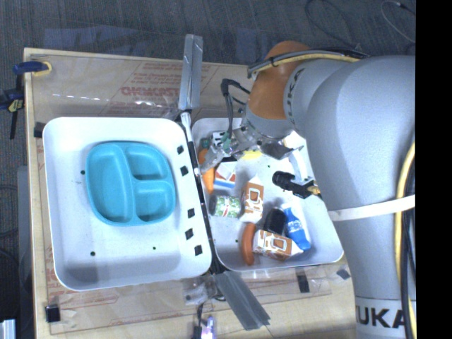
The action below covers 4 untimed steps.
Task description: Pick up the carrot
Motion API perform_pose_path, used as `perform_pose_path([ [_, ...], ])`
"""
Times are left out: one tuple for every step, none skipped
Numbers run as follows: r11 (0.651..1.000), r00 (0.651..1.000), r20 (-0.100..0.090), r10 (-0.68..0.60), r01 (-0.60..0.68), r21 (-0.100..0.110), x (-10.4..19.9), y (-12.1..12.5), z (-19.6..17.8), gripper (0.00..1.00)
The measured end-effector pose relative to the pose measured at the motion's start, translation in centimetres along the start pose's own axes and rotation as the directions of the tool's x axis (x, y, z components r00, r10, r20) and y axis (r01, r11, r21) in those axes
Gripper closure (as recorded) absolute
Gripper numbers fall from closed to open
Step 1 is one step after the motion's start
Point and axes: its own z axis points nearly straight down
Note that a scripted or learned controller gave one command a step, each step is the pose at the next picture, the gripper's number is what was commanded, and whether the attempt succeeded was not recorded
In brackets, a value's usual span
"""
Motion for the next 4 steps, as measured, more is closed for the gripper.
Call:
perform_pose_path([
  [1.0,1.0,0.002,-0.002,0.002,0.002,-0.1,-0.1,-1.1,1.0],
  [0.998,0.999,0.007,0.05,-0.049,-0.04,2.7,-5.8,-0.1,1.0],
  [0.979,0.979,-0.021,0.201,-0.202,-0.028,-0.6,-2.9,-0.1,1.0],
  [0.991,0.992,-0.017,0.128,-0.129,-0.024,6.4,-1.8,-9.5,1.0],
])
